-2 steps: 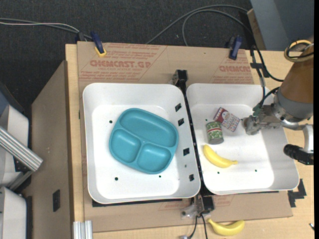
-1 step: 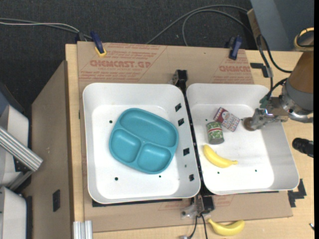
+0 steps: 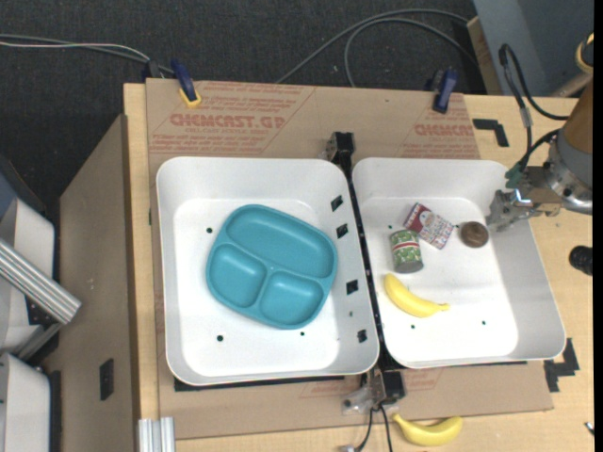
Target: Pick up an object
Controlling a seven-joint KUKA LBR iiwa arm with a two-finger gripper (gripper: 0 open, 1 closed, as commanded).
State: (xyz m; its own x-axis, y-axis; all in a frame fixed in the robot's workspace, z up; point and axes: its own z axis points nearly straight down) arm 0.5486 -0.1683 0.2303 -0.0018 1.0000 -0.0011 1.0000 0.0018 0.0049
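Four candidates sit in the right bin: a brown round object, a red-and-white packet, a green can and a banana.

Gripper is at the bin's right rim, upper part, reaching in from the right. Can't tell whether it is released or clenched; the tip is too small and cluttered to read. Nothing visible between its tips, so I'd call it not holding anything.

Key relation: the brown round object is the nearest thing, just beside the gripper, to its left and slightly toward the near edge of the bench. It looks round, so no long axis to align to. Packet is next, further left, lying tilted. Can is below-left of the packet, touching or nearly so. Banana is farthest, toward the bin's near side, long axis roughly left-right with the ends curling up.

Left bin holds a teal divided plate, well apart from the gripper. A second banana lies outside the bins at the near edge.

My read: approach stage, grasp not yet made. The short move is left and down onto the brown object.
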